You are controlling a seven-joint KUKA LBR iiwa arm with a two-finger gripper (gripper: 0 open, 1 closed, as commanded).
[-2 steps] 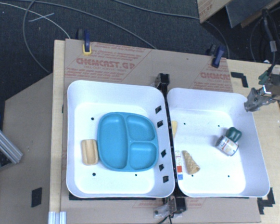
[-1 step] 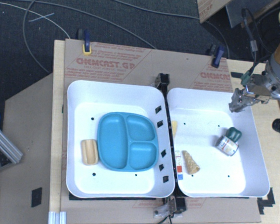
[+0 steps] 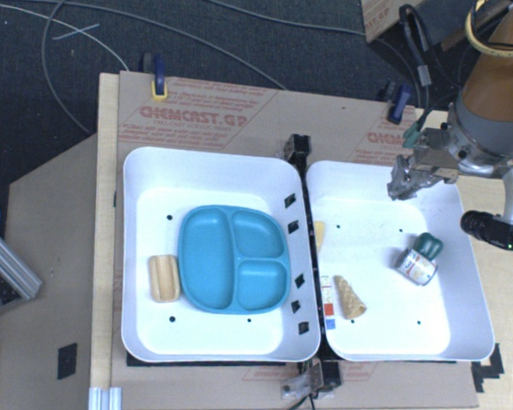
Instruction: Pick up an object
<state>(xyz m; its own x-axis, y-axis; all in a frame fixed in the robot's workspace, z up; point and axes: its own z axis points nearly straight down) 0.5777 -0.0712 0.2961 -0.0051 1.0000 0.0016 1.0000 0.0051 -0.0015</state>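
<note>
My gripper [image 3: 406, 187] hangs over the far edge of the right bin [image 3: 468, 331], above its back wall, with nothing seen between its fingers. A small jar with a green cap [image 3: 420, 259] lies on its side in the right bin, down and to the right of the gripper. A tan wedge-shaped piece [image 3: 350, 297] lies near that bin's front left. A thin stick with red and blue marks [image 3: 327, 304] rests along the left wall beside it. In the left bin [image 3: 139, 235] sit a blue divided plate [image 3: 234, 258] and a tan ridged block [image 3: 164, 277].
A black clamp strip [image 3: 296, 238] runs between the two bins. A pale yellowish piece [image 3: 319, 235] leans on the right bin's left wall. Blue clamps [image 3: 159, 77] hold the board at the back. Cables lie on the dark floor behind.
</note>
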